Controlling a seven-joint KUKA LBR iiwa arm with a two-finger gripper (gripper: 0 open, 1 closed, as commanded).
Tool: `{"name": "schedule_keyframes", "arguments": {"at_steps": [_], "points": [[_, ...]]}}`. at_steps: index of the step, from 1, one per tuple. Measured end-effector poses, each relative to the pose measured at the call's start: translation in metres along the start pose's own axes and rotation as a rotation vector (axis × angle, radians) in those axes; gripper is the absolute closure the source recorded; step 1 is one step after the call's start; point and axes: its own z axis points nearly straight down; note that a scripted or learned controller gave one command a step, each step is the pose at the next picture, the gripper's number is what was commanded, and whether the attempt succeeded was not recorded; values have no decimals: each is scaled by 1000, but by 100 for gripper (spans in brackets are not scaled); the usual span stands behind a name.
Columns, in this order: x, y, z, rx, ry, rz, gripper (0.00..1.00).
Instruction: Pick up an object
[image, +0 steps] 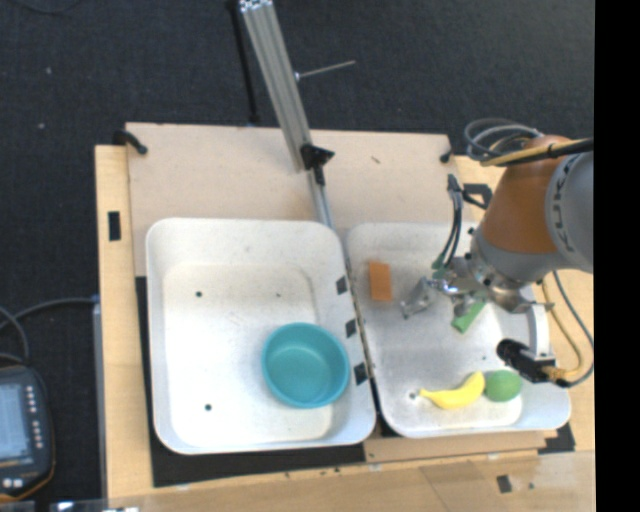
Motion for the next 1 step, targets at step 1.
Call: {"name": "schedule_keyframes", "arguments": {"at_steps": [1], "points": [[-1,2,-14,-8,2,4,100]]}}
